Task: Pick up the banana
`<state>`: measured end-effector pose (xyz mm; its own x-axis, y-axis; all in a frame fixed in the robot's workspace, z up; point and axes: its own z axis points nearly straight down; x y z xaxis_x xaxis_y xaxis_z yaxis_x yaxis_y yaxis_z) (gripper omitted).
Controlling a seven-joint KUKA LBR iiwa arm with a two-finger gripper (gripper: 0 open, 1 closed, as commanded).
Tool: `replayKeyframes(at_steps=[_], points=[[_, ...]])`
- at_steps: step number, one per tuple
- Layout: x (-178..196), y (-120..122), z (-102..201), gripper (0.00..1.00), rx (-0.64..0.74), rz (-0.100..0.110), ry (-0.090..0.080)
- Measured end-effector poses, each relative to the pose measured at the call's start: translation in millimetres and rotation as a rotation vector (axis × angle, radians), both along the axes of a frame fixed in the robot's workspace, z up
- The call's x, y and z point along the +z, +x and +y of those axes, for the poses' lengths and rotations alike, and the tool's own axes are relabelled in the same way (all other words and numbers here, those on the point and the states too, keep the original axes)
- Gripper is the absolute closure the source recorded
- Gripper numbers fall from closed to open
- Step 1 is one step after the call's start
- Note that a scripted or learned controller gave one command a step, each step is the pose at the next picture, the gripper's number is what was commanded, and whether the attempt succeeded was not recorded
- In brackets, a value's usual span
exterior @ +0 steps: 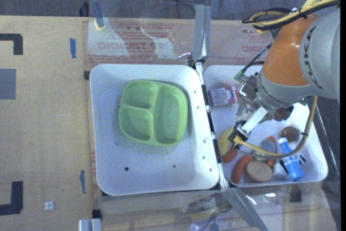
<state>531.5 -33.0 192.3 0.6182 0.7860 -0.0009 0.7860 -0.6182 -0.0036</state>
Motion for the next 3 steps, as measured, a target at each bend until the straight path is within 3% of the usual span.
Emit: replayKeyframes(at_steps=[1,2,3], points=[[-8,9,-18,1.0,0.049,-0.002,-0.001],[-8,94,65,1.0,-0.183,-0.002,-0.002],[121,114,20,1.0,-0.439,-0.001,-0.002]])
